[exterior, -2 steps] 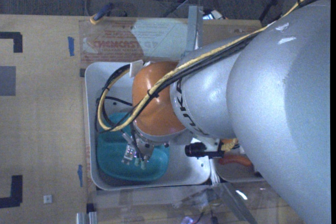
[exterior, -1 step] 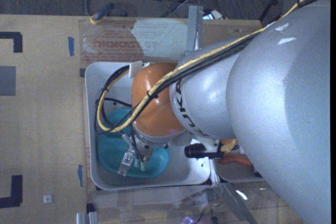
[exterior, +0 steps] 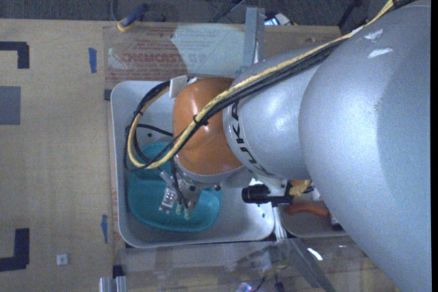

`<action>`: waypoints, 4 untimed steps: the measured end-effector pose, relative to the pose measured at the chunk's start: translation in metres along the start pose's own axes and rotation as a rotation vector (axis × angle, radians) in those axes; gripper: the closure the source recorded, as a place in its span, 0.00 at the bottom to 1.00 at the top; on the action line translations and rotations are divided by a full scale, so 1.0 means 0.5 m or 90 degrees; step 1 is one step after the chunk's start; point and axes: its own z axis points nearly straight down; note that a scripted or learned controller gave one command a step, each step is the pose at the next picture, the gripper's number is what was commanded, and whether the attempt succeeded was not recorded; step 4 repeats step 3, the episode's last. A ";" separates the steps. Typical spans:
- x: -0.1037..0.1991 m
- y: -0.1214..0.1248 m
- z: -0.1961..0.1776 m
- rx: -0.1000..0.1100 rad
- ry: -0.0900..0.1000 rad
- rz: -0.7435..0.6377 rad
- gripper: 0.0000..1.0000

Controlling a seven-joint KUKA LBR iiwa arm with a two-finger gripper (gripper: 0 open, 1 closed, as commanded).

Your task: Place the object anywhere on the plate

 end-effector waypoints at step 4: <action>-0.050 0.030 -0.558 -0.004 -0.007 -0.147 1.00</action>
